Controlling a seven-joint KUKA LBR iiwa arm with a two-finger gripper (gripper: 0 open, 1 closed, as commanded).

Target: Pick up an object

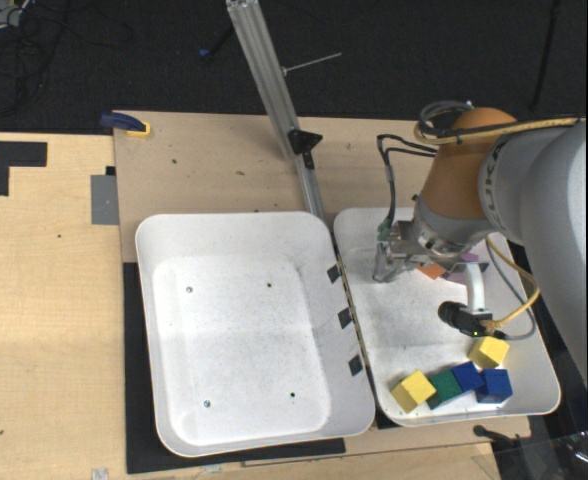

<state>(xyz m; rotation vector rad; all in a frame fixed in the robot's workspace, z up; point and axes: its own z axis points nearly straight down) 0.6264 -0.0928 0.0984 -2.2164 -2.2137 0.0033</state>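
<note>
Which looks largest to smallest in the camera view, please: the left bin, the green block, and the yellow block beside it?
1. Left bin, by far.
2. Yellow block and green block look alike; the green one is partly hidden, so I won't rank them.

You see two matt white plastic-looking bins (234, 238), faintly speckled, on a pale wood-grain bench (44, 298). At upper centre a ribbed aluminium rail (264, 68) gleams dully. The arm's grey shell (544, 188) looks smooth, its orange band (459, 173) slightly glossy.
</note>
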